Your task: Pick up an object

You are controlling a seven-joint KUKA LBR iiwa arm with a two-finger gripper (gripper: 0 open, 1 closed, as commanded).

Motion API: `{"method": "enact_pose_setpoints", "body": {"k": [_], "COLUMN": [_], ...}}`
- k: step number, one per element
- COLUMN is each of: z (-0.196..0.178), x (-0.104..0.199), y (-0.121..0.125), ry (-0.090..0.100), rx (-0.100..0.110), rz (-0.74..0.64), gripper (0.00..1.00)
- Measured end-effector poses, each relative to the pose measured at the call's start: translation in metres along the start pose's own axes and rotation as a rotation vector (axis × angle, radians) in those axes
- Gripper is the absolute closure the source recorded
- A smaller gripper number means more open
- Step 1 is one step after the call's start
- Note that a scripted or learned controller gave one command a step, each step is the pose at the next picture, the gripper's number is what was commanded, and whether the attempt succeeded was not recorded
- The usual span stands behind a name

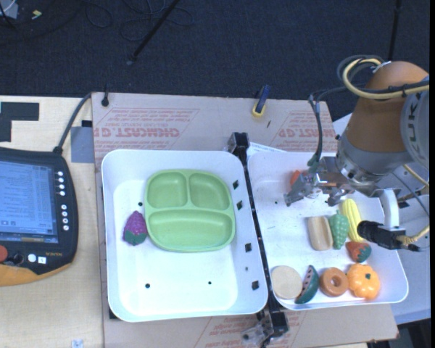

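Metal claw [302,189] over right white bin [275,216], grip state unclear, glossy plastic corn [350,216], ridged bread [319,233]

Two bins sit side by side on the bench. In the left bin [130,281] a sectioned plate [189,210] lies toward twelve o'clock, with a grape cluster [135,228] touching it at nine o'clock. In the right bin [275,187], toy foods crowd the five o'clock corner: a bread roll [319,233], corn [350,216], a doughnut [333,281], a pumpkin [363,280], and a watermelon slice [308,284]. A control pendant [25,209] rests at nine o'clock of the bins.
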State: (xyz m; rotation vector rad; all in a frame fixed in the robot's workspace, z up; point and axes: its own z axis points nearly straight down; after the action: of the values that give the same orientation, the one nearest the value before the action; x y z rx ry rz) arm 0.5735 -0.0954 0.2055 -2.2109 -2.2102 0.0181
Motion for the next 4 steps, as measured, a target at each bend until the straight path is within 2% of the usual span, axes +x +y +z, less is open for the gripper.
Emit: {"method": "enact_pose_setpoints", "body": {"k": [1, 3, 4], "z": [-0.006, 0.092, 0.121], "x": [0.0, 0.007, 0.008], "y": [0.002, 0.009, 0.009], "ry": [-0.001, 0.0, -0.001], "rx": [-0.01, -0.006, -0.011], "rz": [-0.002, -0.001, 0.0], "gripper": [0.0, 0.0, 0.0]}}
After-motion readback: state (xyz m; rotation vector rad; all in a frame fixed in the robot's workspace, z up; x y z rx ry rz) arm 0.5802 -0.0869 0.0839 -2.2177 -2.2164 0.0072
